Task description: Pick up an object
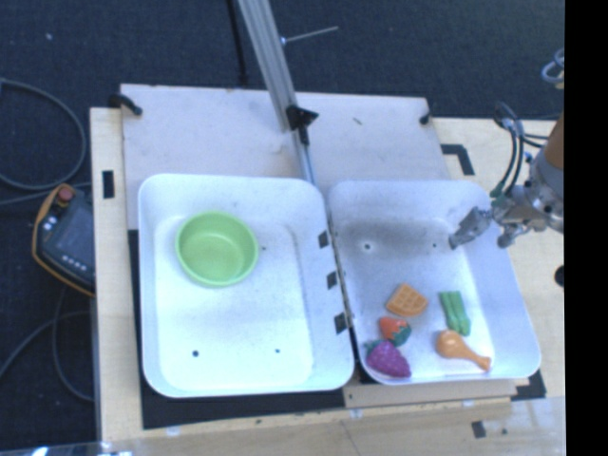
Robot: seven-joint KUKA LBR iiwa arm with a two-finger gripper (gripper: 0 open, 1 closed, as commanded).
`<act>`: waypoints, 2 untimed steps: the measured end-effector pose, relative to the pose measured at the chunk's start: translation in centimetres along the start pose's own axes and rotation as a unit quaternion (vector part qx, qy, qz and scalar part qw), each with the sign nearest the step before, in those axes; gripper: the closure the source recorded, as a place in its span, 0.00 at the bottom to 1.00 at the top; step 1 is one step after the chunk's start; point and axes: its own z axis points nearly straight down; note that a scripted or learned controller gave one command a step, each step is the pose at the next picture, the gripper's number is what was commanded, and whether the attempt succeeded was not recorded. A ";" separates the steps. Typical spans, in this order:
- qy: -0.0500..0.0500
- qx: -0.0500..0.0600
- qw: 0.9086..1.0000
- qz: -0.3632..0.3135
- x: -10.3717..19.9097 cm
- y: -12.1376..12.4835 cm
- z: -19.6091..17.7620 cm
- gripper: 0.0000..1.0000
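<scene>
Carrying two shallow white bins side by side: a pale wooden table with a white board laid across its far half. Left bin wide and round-cornered, holding a light green bowl upright toward its far left part, well apart from everything else. Right bin touching the left one along a shared middle edge, with a grey smudge over its far floor and a cluster of small toy foods gathered toward its near edge. Slanting down from the top of the view to the far edge of the bins: a grey metal rail, ending at a black clamp. Reaching in from the right: the arm's wrist, with the pincer poised over the far right rim of the right bin, fingers spread apart, nothing between them, well clear of the toy foods. Among the foods, near the bin's near edge: a purple bunch of grapes, just beside and partly touching a red strawberry with green leaves; an orange waffle piece just beyond those; a green vegetable piece to the right; an orange chicken drumstick just in front of the green piece. Off the table's left side, on the dark floor: an orange-edged handheld control pendant with cables.
</scene>
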 end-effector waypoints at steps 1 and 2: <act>0.000 0.000 1.000 0.000 0.0 0.0 0.0 0.00; -0.001 0.002 1.000 0.002 -0.7 0.7 4.9 0.00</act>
